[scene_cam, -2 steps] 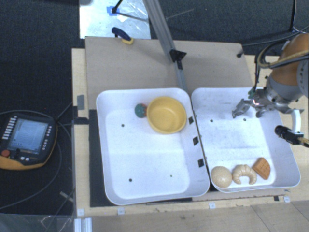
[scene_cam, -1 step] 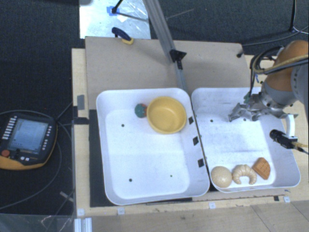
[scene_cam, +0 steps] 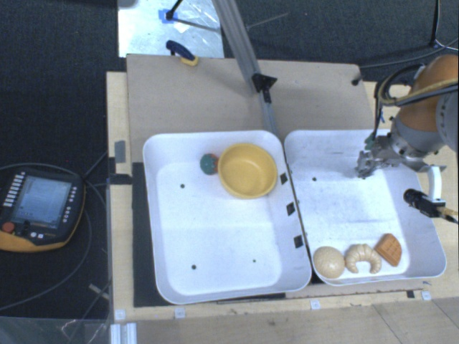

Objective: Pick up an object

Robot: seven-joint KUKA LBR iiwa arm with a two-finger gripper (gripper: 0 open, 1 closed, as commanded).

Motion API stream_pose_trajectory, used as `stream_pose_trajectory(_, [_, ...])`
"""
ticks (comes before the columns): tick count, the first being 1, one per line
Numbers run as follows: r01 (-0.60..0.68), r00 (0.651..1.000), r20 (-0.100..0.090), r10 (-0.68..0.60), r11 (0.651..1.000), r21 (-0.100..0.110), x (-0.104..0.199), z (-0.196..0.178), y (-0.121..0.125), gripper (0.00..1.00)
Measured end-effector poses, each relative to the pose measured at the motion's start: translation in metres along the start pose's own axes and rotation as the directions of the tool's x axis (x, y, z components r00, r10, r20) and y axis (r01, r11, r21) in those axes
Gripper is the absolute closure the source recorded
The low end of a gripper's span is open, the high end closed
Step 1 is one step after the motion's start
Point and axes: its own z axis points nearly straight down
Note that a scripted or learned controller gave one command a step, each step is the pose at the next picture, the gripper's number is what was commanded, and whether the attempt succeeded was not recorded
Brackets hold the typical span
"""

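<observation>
My gripper (scene_cam: 365, 168) hangs over the upper right part of the right bin (scene_cam: 337, 145), pointing down, with nothing visible between its fingers. Along that bin's near edge lie a round beige bun (scene_cam: 329, 261), a pale croissant (scene_cam: 363, 257) and a small orange waffle-like piece (scene_cam: 389, 249), all well below the gripper. In the left bin (scene_cam: 215, 264) a yellow bowl (scene_cam: 247, 170) sits at the top right, and a small dark green ball (scene_cam: 209, 164) touches its left side.
A teach pendant (scene_cam: 39, 208) lies on the floor at the left. A grey pole (scene_cam: 240, 38) slants over the cardboard behind the bins. A black-and-white fitting (scene_cam: 428, 198) juts from the arm over the right bin's right rim.
</observation>
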Motion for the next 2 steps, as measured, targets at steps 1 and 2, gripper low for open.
stream_pose_trajectory(1, [-0.001,1.000,0.001,0.001,1.000,-0.004,0.000,-0.064,0.001,1.00])
stream_pose_trajectory(2, [0.000,1.000,0.000,0.000,1.000,-0.004,0.007,-0.123,-0.001,1.00])
